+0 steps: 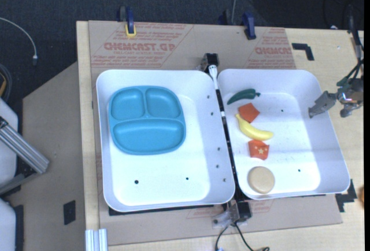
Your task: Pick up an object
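You have two white bins side by side, with the gripper [326, 102] at the right bin's [300, 143] far right rim.

Largest first: the left bin [156, 180] holds a blue divided plate [148, 119] in its far left part. In the right bin's left half you see, far to near, a green pepper [243, 95], a red-orange block [248, 112], a yellow banana [252, 129], a red piece [258, 150] and a tan round bun [261, 179]. Whether the gripper's fingers are parted I cannot tell; nothing shows between them.

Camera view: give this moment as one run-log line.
end effector: over right bin's right rim, nothing visibly held | banana, green pepper in right bin | blue plate in left bin
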{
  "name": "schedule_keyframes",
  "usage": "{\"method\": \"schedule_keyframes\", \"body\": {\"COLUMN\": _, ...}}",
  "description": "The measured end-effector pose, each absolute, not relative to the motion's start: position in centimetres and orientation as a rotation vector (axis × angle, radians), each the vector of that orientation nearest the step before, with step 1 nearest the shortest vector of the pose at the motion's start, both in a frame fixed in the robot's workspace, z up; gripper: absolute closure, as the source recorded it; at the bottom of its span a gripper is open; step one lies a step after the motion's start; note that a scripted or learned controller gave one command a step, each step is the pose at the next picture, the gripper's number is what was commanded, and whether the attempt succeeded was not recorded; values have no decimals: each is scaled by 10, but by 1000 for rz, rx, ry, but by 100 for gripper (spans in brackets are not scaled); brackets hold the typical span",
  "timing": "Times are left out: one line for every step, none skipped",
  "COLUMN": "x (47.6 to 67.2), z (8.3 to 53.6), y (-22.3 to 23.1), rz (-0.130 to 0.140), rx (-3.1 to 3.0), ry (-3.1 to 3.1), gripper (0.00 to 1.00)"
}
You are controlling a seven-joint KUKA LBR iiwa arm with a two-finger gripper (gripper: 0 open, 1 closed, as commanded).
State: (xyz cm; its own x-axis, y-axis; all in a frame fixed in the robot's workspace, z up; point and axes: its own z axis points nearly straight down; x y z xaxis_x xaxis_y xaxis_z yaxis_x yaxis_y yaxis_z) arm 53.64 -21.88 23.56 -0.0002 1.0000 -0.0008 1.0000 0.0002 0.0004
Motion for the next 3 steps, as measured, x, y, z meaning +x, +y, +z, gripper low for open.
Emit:
{"method": "schedule_keyframes", "body": {"x": 537, "z": 174, "y": -218, "rz": -1, "rx": 2224, "ry": 2223, "gripper": 0}}
{"method": "schedule_keyframes", "body": {"x": 537, "z": 125, "y": -208, "rz": -2, "rx": 2224, "ry": 2225, "gripper": 0}}
{"method": "schedule_keyframes", "body": {"x": 537, "z": 83, "y": -207, "rz": -2, "rx": 2224, "ry": 2224, "gripper": 0}}
